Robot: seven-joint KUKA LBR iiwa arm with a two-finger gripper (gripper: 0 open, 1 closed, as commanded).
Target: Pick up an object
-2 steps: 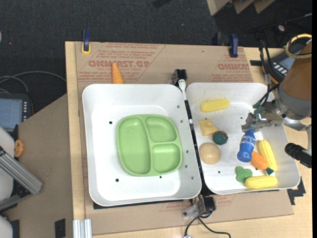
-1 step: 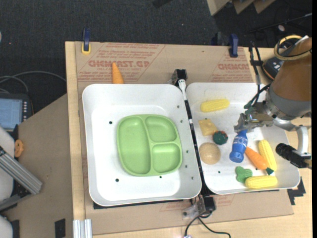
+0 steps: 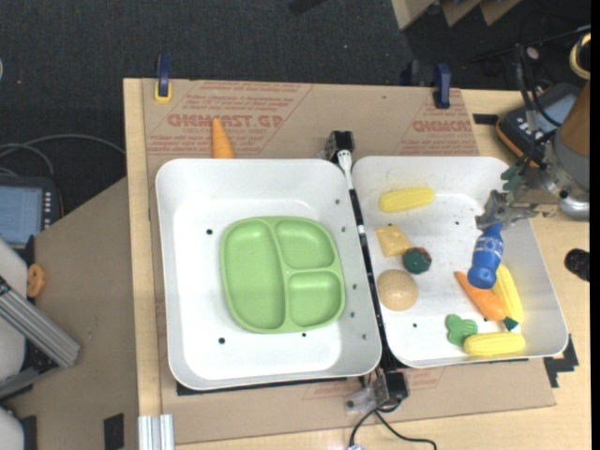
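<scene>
At the right edge of the frame, the gripper (image 3: 494,216) is hovering over the right bin (image 3: 441,172), just above a blue bottle (image 3: 486,259); whether its jaws are released or clenched, I cannot tell. The bottle is lying beside a carrot (image 3: 480,298) and yellow corn (image 3: 511,292).

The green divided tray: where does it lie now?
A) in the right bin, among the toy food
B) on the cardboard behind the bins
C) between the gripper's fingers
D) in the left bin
D: the green divided tray lies flat in the middle of the left bin.
</scene>
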